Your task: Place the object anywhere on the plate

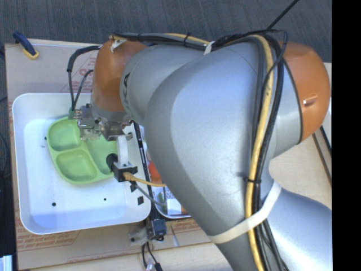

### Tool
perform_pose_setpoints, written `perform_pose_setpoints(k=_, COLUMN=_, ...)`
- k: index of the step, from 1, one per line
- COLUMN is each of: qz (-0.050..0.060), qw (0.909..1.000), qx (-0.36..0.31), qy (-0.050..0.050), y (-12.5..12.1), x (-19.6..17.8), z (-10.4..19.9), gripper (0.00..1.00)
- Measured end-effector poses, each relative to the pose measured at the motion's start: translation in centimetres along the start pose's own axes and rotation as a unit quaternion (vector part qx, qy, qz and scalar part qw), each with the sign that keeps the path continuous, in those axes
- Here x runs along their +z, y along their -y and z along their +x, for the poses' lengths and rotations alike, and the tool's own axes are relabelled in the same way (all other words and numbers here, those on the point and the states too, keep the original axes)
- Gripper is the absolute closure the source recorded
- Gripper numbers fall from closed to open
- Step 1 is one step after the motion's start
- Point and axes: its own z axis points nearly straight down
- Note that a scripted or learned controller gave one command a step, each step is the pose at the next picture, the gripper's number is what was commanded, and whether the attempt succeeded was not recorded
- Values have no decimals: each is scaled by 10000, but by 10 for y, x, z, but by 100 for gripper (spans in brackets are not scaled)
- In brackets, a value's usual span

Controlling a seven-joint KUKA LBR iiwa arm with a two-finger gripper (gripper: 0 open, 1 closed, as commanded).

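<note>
A green sectioned plate [73, 151] is seen lying in the left white bin [34, 208], towards its upper right part. The end effector [98, 126] is positioned over the plate's right edge, hung from the grey arm [214, 140], by which much of the right side is covered. Whether its fingers are apart or together cannot be told. The object to be placed cannot be made out. A blue clamp [25, 44] is fixed at the worktop's [45, 239] upper left corner.
</note>
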Motion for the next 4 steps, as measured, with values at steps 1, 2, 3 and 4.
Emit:
perform_pose_setpoints(k=1, qz=44, qw=10000, qx=4, qy=1, y=-49, x=-67, z=-25, gripper=100)
perform_pose_setpoints(k=2, qz=69, qw=10000, qx=0, qy=6, y=-51, x=-30, z=-44, gripper=100)
perform_pose_setpoints(k=3, qz=45, qw=10000, qx=0, qy=1, y=-53, x=-86, z=-60, gripper=100)
perform_pose_setpoints(k=4, qz=48, qw=10000, qx=-30, qy=1, y=-53, x=-96, z=-59, gripper=100)
